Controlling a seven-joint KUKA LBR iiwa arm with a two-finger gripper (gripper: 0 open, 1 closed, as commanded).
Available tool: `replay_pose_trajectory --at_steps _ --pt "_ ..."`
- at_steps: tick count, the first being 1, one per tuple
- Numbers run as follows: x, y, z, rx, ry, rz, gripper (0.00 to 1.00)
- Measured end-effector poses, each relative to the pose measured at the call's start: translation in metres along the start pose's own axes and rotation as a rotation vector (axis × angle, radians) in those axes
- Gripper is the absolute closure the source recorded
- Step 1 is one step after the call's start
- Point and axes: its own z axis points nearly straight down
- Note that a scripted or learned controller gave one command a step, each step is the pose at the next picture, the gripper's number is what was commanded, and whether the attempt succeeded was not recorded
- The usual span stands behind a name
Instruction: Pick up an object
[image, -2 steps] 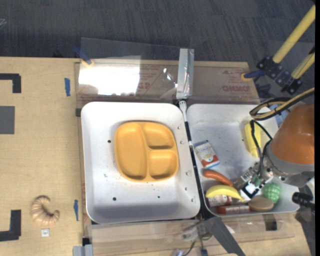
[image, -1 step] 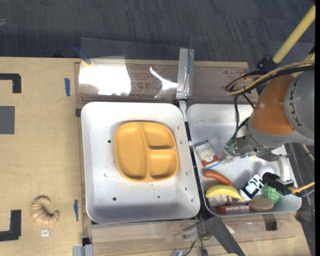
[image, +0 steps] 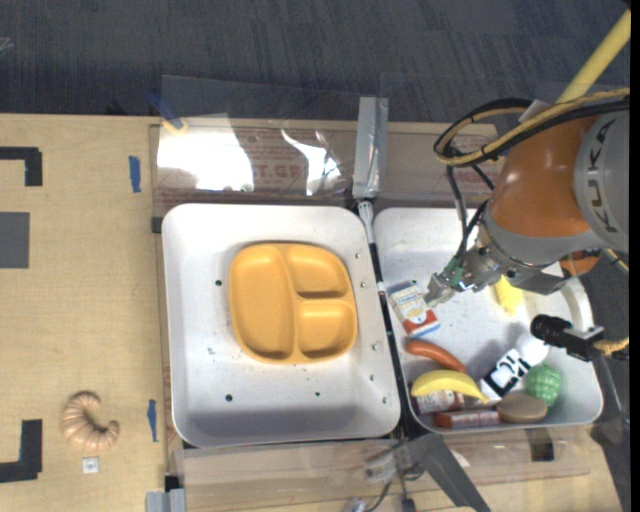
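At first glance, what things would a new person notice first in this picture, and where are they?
The orange divided plate stands out most, lying in the middle of the left bin. Next is the grey and orange arm, whose gripper hangs over the right bin, near a small carton. A cluster of toy food, including a banana and a green ball, crowds that bin's near edge.

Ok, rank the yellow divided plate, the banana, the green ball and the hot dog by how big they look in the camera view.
Largest to smallest:
1. yellow divided plate, by far
2. banana
3. hot dog, close to the banana, and the banana partly hides it, so this order is unsure
4. green ball
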Motion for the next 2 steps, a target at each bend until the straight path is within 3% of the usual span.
replay_pose_trajectory --at_steps 1,2 --pt "0.000 -0.002 0.002 0.005 0.001 0.002 0.00" --pt "-0.001 -0.073 0.002 0.010 0.002 0.330 0.00"
